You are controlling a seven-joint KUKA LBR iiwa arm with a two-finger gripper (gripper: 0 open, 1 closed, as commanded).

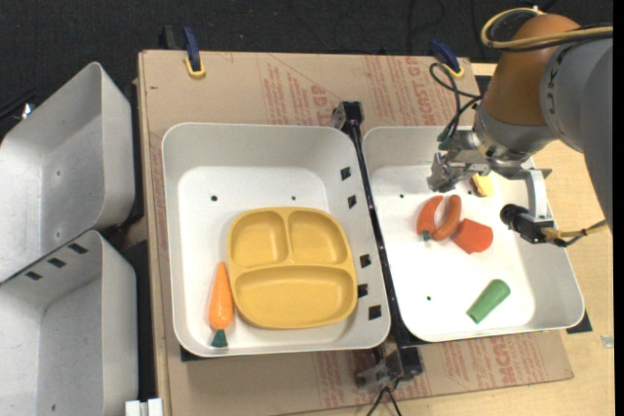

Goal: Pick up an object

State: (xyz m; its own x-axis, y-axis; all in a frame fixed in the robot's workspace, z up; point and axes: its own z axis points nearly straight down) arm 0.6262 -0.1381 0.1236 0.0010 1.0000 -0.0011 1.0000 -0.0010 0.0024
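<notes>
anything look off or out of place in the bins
Nothing stands out. The yellow divided plate sits flat in the left bin with a toy carrot beside it; the right bin holds a sausage, red piece and green piece, none spilled.

Red printed lettering runs across the brown cardboard sheet [292,88] that lies under the two white bins. Above the bins, toward the upper middle and upper right of the frame, the print appears upside down and too faint to read with certainty. More of the same red print shows along the sheet's lower edge, at the bottom right, also upside down and not legible. No other words, numbers or signs can be read.
</notes>
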